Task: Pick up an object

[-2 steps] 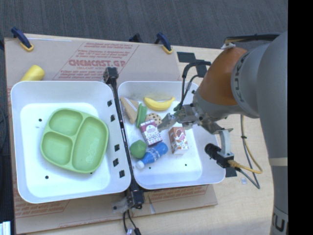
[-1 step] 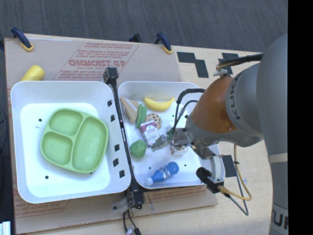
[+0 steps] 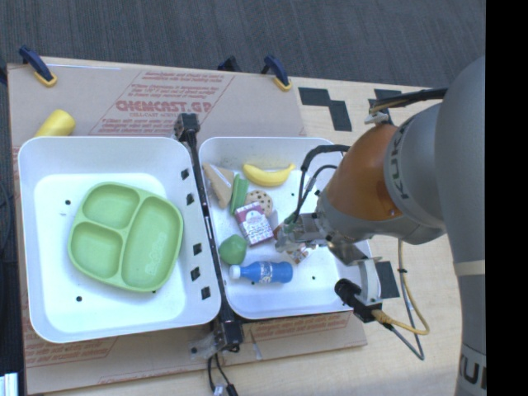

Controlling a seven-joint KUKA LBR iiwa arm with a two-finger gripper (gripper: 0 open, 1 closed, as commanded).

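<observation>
My gripper (image 3: 295,239) hangs low in the right bin (image 3: 330,302), at its middle, under the grey arm and orange band. Just left of it lies a maroon snack box (image 3: 253,223), and a small red-and-white thing (image 3: 297,253) sits right below the gripper. A blue-and-white bottle (image 3: 262,272) lies on its side toward the front. A green ball (image 3: 233,249) rests beside the bottle's cap. Farther back are a yellow banana (image 3: 268,173), a cookie (image 3: 260,198), a green stick (image 3: 238,195) and a tan wedge (image 3: 219,183).
The left bin (image 3: 41,180) holds a green three-part plate (image 3: 125,235). A black divider with clips (image 3: 196,213) runs between the bins. A yellow object (image 3: 56,123) lies on the cardboard at the back left. Cables and a black connector (image 3: 360,295) hang at the right bin's front right corner.
</observation>
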